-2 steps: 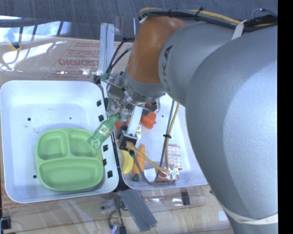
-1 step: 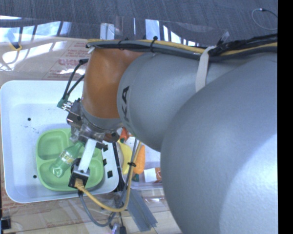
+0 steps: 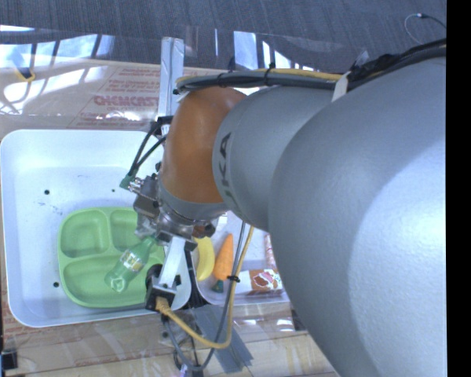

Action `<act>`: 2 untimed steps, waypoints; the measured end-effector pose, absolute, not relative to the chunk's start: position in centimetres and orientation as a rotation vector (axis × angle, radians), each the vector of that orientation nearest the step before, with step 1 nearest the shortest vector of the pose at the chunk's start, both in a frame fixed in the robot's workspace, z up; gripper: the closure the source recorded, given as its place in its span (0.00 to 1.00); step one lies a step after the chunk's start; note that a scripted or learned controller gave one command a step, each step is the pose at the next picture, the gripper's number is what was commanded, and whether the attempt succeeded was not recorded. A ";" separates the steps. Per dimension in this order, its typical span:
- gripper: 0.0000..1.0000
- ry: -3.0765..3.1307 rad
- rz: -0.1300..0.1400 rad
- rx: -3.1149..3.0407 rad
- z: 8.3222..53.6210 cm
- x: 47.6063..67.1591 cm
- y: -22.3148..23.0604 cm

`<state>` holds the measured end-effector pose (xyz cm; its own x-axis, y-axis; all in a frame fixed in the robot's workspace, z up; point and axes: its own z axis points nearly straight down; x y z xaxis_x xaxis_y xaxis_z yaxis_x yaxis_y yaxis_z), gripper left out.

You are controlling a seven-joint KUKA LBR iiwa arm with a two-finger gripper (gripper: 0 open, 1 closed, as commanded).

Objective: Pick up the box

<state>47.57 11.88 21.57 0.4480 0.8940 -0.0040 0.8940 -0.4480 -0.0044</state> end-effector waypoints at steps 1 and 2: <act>1.00 -1.945 0.003 -2.465 35.5 51.8 19.4; 1.00 -2.017 0.012 -2.405 22.1 54.2 21.9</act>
<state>54.20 21.87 22.07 0.1745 0.9847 -0.0040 0.9846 -0.1745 -0.0067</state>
